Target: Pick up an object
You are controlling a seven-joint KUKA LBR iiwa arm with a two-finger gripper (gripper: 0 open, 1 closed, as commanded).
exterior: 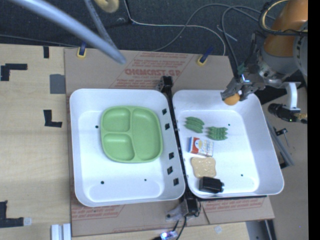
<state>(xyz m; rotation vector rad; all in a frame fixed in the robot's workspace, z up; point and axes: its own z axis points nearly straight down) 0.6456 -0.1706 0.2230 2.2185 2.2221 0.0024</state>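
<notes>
The tool (239, 90) hangs over the far edge of the right white shallow bin (260, 149) and it grips a small round orange object (231, 99) between its fingers — the object is lifted above the bin's rim. In this bin lie two green pea pods (194, 124) (217, 132), a small printed packet (200, 145), a tan toast slice (203, 166) and a black block (211, 185). The left white bin (82, 149) holds a green divided plate (132, 134).

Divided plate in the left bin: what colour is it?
Light green all over; the divided plate shows plainly in the camera view, lying in the left bin.

"CHEMCAST GP" (red) on cardboard sheet (150, 69)
</notes>
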